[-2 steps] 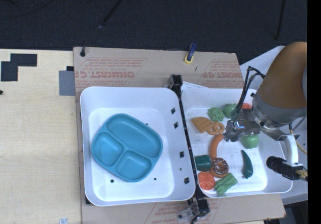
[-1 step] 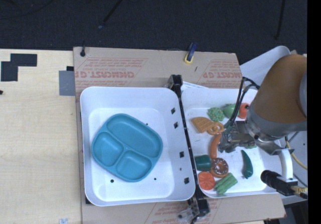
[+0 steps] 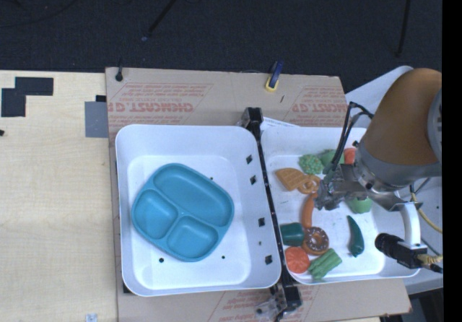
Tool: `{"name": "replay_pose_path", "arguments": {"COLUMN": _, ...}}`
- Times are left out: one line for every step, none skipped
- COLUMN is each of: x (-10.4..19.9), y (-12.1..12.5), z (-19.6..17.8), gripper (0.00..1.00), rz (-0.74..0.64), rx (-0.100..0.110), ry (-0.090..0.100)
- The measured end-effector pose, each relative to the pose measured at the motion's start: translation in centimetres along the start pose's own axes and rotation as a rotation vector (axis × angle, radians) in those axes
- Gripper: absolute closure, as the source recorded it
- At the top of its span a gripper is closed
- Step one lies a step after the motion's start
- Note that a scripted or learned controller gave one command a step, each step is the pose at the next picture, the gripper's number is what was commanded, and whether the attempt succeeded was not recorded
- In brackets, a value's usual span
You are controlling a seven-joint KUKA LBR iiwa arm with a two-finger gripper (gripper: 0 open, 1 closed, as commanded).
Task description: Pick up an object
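The right bin holds a cluster of toy food items. An orange sausage-shaped piece lies near the bin's middle, its long axis running nearly straight up and down in the camera view, with its upper end at the gripper. Just above it and to the left lies a tan leaf-shaped piece, its long axis running left to right. A green broccoli-like piece sits above that. Below the sausage piece are a dark green block, a brown ring doughnut, an orange-red round piece and a green elongated piece tilted on a diagonal. A dark green pepper lies to the right, its long axis near vertical and its tip pointing down.

The gripper is lowered into the bin beside the top of the sausage piece. It is dark and small in the view, so its spread and any contact cannot be determined.

The arm's orange band and grey wrist cover the bin's upper right part. A light green item and a small red item are partly hidden by the arm and cannot be identified.

The left bin holds a blue divided plate with three compartments.
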State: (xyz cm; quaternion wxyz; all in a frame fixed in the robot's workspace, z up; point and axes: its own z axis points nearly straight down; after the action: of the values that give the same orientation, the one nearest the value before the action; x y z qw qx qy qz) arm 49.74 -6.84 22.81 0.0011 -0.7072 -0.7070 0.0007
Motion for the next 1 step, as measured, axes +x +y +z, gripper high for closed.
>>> {"name": "replay_pose_path", "arguments": {"x": 0.0, "y": -0.06, "z": -0.06, "gripper": 1.0, "rz": 0.002, "rx": 0.001, "ry": 0.0}}
